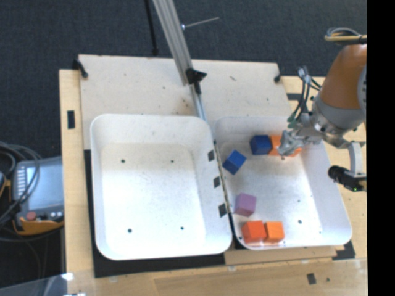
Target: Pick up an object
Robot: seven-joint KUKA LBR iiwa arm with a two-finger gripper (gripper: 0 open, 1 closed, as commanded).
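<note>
The gripper (290, 145) hung low over the far part of the right bin (330, 217), at the end of the grey arm (343, 97) with its orange band, which reached in from the right of the camera view. Whether the gripper was released or clenched could not be told, since its tip merged with what lay under it. An orange block (279, 145) sat right at the gripper, partly covered by it, and touching or nearly touching it; nothing could be seen lifted clear of the bin floor. Just to the gripper's left, against that orange block, stood a dark blue block (260, 144). Farther left and a little nearer the camera lay a second blue block (234, 162), turned at an angle and close to the bin's left wall. Well toward the near side from the gripper rested a pale purple block (245, 204), and beyond it, at the near wall, two more orange blocks sat side by side, the redder one (253, 230) left of the lighter one (274, 230). The left bin (105, 134) lay well to the gripper's left on the counter (129, 79).
</note>
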